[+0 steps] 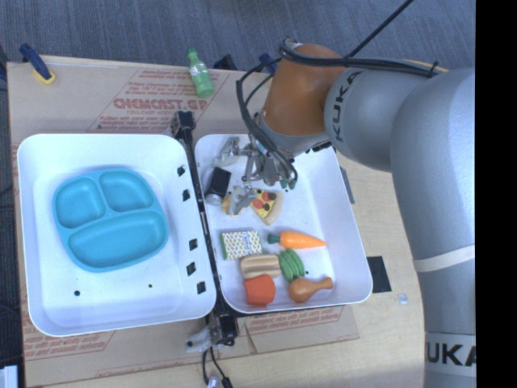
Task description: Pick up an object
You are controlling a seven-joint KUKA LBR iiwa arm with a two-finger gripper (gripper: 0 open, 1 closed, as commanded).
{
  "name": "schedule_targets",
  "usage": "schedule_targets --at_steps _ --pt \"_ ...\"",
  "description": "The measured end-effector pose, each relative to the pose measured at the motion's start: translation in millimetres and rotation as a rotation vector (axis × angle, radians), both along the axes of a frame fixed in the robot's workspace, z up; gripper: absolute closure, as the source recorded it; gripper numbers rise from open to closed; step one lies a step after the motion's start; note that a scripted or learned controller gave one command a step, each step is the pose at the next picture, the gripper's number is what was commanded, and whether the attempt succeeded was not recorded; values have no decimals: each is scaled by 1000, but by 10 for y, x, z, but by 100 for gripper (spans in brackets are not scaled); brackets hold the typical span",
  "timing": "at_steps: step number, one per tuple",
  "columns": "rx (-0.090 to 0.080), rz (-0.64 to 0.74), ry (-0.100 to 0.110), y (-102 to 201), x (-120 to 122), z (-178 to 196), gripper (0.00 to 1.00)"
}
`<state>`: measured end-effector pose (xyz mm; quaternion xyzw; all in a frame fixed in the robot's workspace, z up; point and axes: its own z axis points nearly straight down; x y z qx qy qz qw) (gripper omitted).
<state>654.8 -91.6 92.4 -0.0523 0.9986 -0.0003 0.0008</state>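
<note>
Gripper (260, 170) low in right bin (343, 225), over the toy pile.
Finger state: cannot tell, wrist hides it. Pizza slice (265, 204) lies just below the gripper, likeliest target; carrot (300, 239) and drumstick (309, 287) farther below, spread flat for easy picking.

Robotics lab test cell. Evidence: KUKA-branded industrial arm (404, 128) with loose cabling; two white bins (48, 297) clipped together on a cardboard-covered surface (137, 103); toy plastic food (275, 269) as test objects; blue clamp (36, 63) at the surface's corner; grey carpet (121, 10) floor.
</note>
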Motion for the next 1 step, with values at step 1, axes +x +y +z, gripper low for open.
schedule_targets --at_steps 1 --pt "-1 202 -2 -262 27 4 0"
